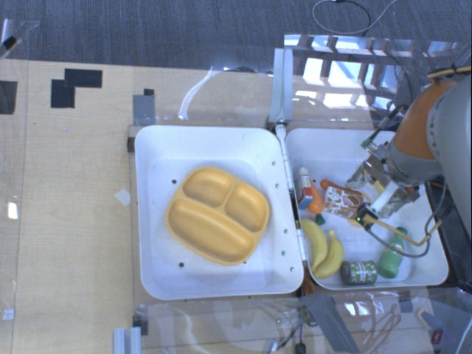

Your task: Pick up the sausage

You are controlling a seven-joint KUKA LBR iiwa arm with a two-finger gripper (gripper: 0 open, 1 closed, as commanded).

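The sausage (333,186) looks like the short reddish-orange piece near the middle of the right bin (439,270), partly under a white and red packet (344,200). My gripper (368,174) hangs over the right bin's upper middle, just right of the sausage and close above the packet. Nothing can be seen held in it. The grey wrist with its orange band (417,131) covers the bin's upper right part.
Two bananas (322,246) lie at the right bin's front left, with a green can (358,272) and a green bottle (393,257) beside them. A small white and orange bottle (308,190) stands by the left wall. The left bin (151,198) holds a yellow divided plate (218,214).
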